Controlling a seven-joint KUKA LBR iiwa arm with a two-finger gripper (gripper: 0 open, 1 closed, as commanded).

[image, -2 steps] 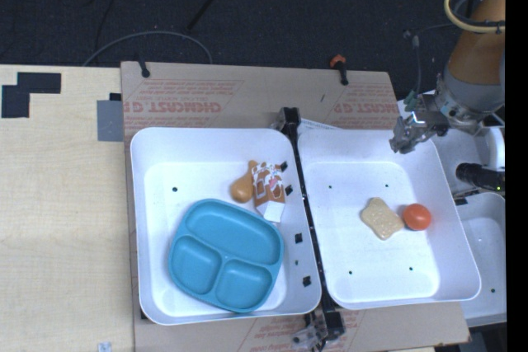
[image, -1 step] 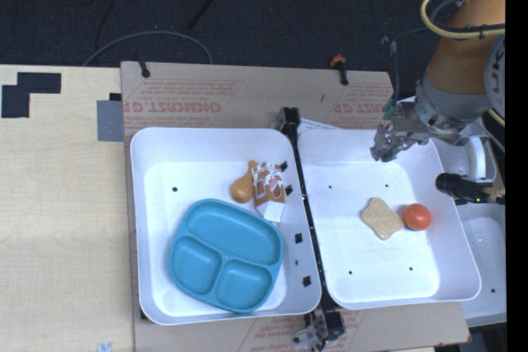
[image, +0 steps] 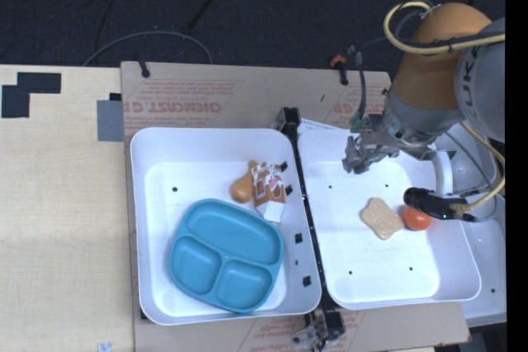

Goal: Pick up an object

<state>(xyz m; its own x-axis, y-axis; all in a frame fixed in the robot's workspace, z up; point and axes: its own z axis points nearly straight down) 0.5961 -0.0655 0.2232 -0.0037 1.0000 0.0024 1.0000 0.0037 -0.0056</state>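
Nearest us sits the blue tray (image: 224,255) at seven o'clock in the left bin (image: 153,177), with a small orange-and-white toy (image: 260,183) just beside its top edge at twelve. Over in the right bin (image: 388,276), a tan cracker (image: 381,218) touches an orange ball (image: 417,218) at its three o'clock, and the gripper (image: 356,157) hovers at eleven o'clock from them, nothing in it, though whether it's spread or pinched I cannot tell. Looks like the approach step, so next it should swing toward five o'clock over the cracker and drop.
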